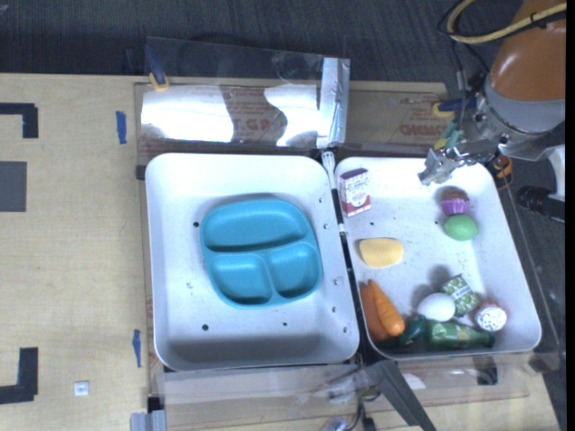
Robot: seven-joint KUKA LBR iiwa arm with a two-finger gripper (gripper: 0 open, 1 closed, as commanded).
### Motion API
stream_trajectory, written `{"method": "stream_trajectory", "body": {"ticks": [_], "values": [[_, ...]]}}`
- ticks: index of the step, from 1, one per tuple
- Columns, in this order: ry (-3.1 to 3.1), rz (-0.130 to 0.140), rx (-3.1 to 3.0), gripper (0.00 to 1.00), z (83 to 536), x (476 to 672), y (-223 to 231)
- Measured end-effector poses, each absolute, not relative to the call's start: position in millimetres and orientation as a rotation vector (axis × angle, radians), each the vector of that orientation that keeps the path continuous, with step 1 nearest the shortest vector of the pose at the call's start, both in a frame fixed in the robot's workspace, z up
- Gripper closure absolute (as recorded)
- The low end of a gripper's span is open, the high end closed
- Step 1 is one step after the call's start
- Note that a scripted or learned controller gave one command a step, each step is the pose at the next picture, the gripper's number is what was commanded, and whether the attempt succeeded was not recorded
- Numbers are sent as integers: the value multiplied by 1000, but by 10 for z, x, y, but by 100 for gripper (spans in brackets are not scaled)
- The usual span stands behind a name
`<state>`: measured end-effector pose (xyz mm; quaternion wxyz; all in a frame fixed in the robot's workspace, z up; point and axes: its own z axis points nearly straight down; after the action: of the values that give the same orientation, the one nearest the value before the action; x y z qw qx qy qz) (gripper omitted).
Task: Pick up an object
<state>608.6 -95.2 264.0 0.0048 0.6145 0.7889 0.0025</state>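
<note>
Bench: wood-toned top bearing two white bins, the left bin holding a blue divided tray.
Gripper: hangs over the right bin's far corner, positioned for a descent; jaw state cannot be told.
Nearest candidates: purple cupcake and green ball, just beside and below the jaws.
Farther candidates: milk carton, yellow piece, carrot, clustered along the walls.
</note>
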Motion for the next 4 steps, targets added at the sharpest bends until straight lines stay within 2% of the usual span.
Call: {"method": "stream_trajectory", "body": {"ticks": [1, 2, 3, 4], "values": [[2340, 0, 2098, 100, 2562, 5484, -944], [2237, -2, 2201, 100, 2545, 5385, -1704], [2142, -1, 2300, 100, 2106, 5864, -1227], [2219, -3, 2224, 100, 2128, 4858, -1809]]}}
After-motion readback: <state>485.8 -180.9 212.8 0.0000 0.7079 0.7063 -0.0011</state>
